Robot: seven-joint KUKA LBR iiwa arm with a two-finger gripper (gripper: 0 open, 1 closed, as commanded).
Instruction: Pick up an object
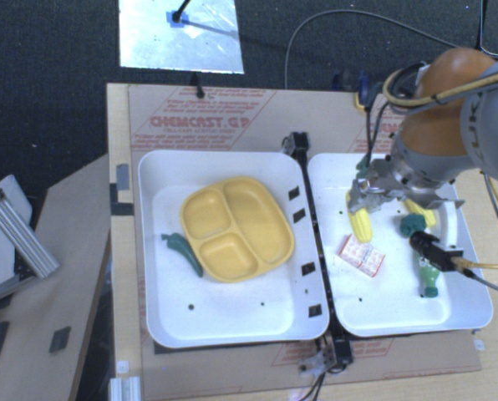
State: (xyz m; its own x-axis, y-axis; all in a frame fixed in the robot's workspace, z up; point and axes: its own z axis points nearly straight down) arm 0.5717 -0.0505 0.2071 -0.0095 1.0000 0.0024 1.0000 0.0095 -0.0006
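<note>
Camera view: I see arm reaching in from right over right bin (475, 312). Gripper (362, 200) low in that bin, directly above yellow corn cob (361, 224); I cannot tell its state. Pink-and-white packet (362, 256) just beside cob. Green bottle (429, 278) near bin's right wall. Left bin (232, 328) holds yellow divided plate (235, 226), green pepper (182, 250) touching its left edge.

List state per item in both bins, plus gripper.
yellow divided plate: upright, in left bin, nothing in its compartments
green pepper toy: lying flat, touching the plate's left edge
corn toy: lying in right bin, under gripper
red-white packet: flat
green bottle: on its side
</note>
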